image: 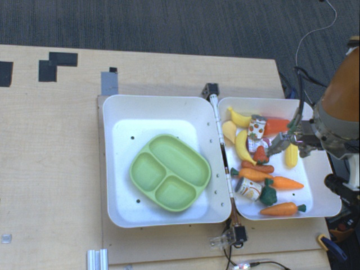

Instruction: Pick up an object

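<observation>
the end effector (279,143) hangs low over the right bin (320,198), at three o'clock of the green plate (170,172). its grip state cannot be told. toy carrots (281,183) and bananas (243,145) lie unlifted; judged not yet picked.

The pale wooden counter (50,167) bears two shallow white plastic bins side by side toward its right edge. The left white bin (121,167) and the right white bin (320,179) touch along a shared rim. Dark rectangular markers (56,65) lie near the far left corner, and a small grey block (109,83) stands just beyond the left bin.
</observation>
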Robot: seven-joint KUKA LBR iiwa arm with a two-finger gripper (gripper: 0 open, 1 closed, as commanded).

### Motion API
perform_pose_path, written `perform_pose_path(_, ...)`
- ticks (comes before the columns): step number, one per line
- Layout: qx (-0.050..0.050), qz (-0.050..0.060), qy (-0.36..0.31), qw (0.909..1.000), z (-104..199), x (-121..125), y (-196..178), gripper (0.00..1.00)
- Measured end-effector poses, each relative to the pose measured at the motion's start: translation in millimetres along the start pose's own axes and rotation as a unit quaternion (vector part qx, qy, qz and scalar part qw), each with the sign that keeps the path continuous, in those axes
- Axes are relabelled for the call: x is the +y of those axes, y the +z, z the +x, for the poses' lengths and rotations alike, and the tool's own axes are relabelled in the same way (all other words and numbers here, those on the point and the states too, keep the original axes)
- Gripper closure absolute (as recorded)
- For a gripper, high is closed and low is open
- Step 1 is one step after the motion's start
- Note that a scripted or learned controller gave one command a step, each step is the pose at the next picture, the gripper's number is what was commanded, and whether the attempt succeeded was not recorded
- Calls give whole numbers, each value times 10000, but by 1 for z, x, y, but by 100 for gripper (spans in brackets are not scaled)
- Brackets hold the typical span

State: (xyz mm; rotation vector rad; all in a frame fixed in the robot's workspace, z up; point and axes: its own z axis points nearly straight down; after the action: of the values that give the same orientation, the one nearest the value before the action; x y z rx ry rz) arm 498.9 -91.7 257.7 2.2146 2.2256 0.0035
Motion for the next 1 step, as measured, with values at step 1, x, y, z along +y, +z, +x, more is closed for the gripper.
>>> perform_pose_path(1, -1, 10, 15, 10000, -41, 12, 68, 0)
